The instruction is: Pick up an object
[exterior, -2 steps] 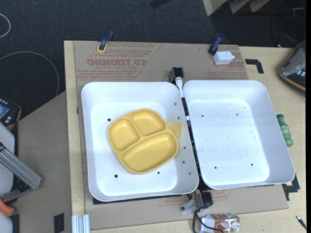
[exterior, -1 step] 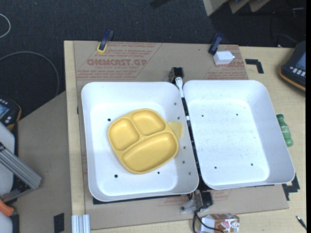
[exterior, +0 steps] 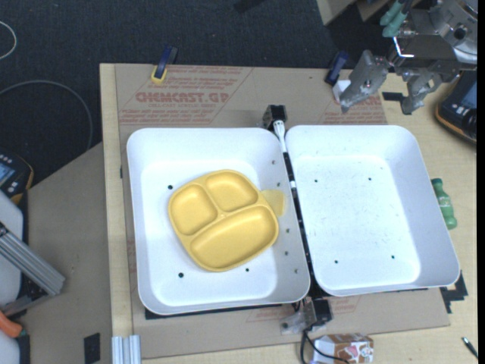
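**Q:** Where does the plate lie?

**A:** A yellow plate [exterior: 222,220], split into three sections, rests flat in the left bin [exterior: 151,165], a little below its centre and turned at a slant. A small pale yellow piece [exterior: 274,201] shows at the plate's right edge, touching it, near the seam between the bins.

**Q:** And the gripper?

**A:** The gripper [exterior: 386,89] hangs at the top right, above the cardboard sheet [exterior: 189,97] and just beyond the far rim of the right bin [exterior: 424,173]. It is well apart from the plate. Its two grey fingers [exterior: 358,78] stand spread, with nothing between them.

**Q:** What else is on the bench?

**A:** A yellow-and-blue clamp [exterior: 162,64] grips the sheet's far edge on the left. A green clip [exterior: 444,205] sits at the right bin's outer rim. Black fittings mark the seam between the bins at top and bottom.
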`<control>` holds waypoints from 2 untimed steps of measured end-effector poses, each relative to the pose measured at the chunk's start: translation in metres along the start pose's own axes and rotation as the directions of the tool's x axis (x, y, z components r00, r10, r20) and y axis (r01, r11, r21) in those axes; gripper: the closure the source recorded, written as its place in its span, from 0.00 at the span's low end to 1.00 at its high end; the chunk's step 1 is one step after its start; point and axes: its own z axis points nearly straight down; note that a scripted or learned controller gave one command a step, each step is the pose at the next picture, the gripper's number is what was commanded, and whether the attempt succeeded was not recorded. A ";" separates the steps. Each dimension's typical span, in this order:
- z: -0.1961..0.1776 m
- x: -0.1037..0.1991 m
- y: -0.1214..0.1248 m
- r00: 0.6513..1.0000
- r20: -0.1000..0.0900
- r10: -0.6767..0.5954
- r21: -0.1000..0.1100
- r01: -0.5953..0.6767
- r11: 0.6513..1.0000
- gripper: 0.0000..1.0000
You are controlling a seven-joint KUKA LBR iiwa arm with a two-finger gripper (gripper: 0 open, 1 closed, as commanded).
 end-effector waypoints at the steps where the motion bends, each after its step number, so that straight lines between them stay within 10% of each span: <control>1: 0.023 0.034 -0.022 1.000 0.003 0.010 0.005 -0.010 1.000 0.00; 2: 0.011 0.032 -0.020 1.000 0.003 0.013 -0.001 -0.013 1.000 1.00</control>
